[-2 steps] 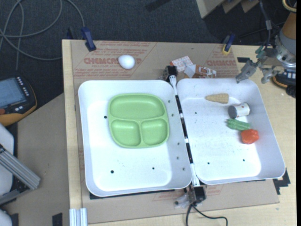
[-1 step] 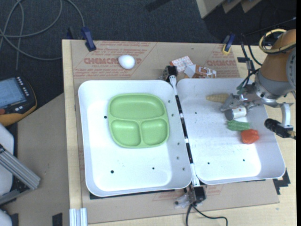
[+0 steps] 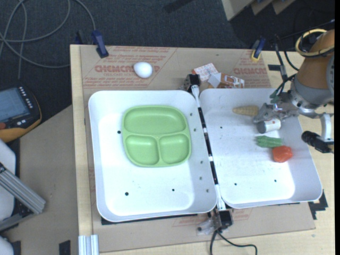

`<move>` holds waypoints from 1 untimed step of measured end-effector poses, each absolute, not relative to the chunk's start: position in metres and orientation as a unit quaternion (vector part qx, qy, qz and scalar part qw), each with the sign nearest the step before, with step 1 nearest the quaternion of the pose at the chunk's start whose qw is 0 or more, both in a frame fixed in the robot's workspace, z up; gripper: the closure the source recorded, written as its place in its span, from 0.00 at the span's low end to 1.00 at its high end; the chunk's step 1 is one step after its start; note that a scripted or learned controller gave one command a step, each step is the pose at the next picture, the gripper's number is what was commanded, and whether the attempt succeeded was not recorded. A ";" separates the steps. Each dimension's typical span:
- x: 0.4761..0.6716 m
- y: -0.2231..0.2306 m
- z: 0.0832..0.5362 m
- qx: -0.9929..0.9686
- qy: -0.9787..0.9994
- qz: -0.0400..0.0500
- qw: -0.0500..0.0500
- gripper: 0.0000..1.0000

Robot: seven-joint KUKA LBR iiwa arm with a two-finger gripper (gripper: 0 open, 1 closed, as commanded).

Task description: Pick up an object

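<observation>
White plastic fills most of my feed: two shallow white bins sit side by side on the tan cardboard-covered table [image 3: 159, 62]. In the left bin [image 3: 106, 190] lies a pale green plastic plate [image 3: 156, 135] with three compartments, one wide one at the far side and two smaller ones nearer me, set toward the far half of that bin. In the right bin [image 3: 249, 185] I see four small things gathered in its far right part: a tan, tapered, cone-like piece [image 3: 245, 110] lying flat near the far wall, a small white cylinder [image 3: 271, 125] on its side, a flat green leaf-shaped toy [image 3: 269, 141] just nearer than the cylinder, and a red-orange rounded toy [image 3: 282, 154] just beside the green one. The grey arm with its orange band [image 3: 313, 73] reaches in from the right, and its tool [image 3: 264, 119] is low over the right bin, just beside or touching the white cylinder and between the tan piece and the green toy. I cannot tell from this slant whether the tool is released or clenched, and I see nothing plainly gripped in it. Outside the bins, a white egg-shaped object [image 3: 142, 69] rests on the table beyond the left bin, and some crumpled wrappers [image 3: 218, 77] lie beyond the seam between the two bins. Blue clamps [image 3: 99, 43] pinch the table's far edge.
</observation>
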State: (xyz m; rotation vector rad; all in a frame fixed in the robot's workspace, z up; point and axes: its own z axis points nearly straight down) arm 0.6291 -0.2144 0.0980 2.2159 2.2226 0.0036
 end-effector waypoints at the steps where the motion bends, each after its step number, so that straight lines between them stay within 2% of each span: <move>1: 0.665 -0.120 0.087 0.706 0.708 -0.005 -0.007 1.00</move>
